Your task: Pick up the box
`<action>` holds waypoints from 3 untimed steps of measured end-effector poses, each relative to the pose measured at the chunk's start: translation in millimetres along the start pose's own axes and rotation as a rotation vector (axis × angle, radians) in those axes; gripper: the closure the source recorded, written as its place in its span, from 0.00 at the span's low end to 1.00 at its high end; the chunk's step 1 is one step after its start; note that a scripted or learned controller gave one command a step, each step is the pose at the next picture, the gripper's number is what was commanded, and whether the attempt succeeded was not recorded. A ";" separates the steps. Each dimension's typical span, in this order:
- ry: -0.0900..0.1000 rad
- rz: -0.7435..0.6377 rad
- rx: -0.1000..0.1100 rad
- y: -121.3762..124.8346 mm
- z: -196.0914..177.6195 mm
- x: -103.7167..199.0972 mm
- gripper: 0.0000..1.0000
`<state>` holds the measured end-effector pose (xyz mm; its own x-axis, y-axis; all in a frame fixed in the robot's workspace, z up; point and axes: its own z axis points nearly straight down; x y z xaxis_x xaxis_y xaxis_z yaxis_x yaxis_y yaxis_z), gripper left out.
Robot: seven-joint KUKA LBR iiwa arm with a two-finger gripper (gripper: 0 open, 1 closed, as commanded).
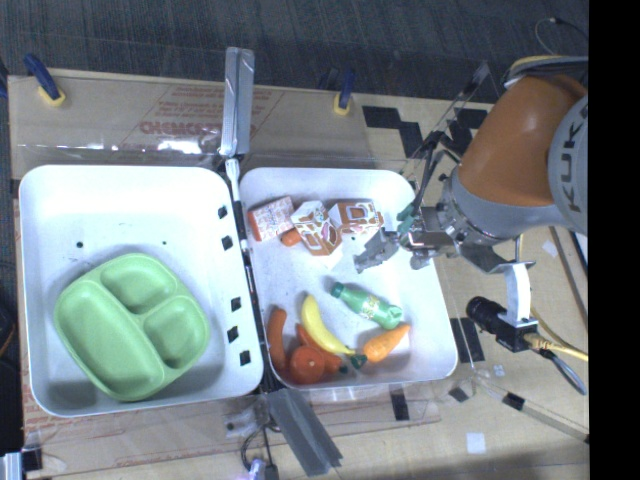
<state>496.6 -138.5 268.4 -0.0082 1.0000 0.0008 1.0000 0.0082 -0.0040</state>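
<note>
My gripper (pixel 378 252) hangs over the right bin (pixel 425 353), just right of the boxes along its far side. My fingers (pixel 368 258) are spread apart and grasp nothing; their grey tips hover above the white floor between the cartons and the bottle.

Counting the right bin's contents: three small boxes lie in a row near the far wall. The orange box (pixel 268 218) is farthest left, a red-and-white box (pixel 315 227) sits in the middle, tilted, and a brown box (pixel 353 213) is nearest my fingertips (near, yet apart from them). The three touch or overlap one another.

Nearer the front I count one green bottle (pixel 368 306) lying on its side, one banana (pixel 322 330), one carrot (pixel 385 343), one tomato (pixel 306 364), and one long red-orange piece (pixel 276 334) beside the banana, whose kind I cannot tell.

The left bin (pixel 40 208) holds one green divided plate (pixel 130 326), with three compartments, resting toward the front. Two bins in all, side by side, touching along the middle divider.
</note>
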 end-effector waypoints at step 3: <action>0.000 0.054 0.000 132.7 175.9 17.1 0.00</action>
<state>628.5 -120.1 92.0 0.0457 0.9990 0.0005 0.9989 -0.0457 -0.0035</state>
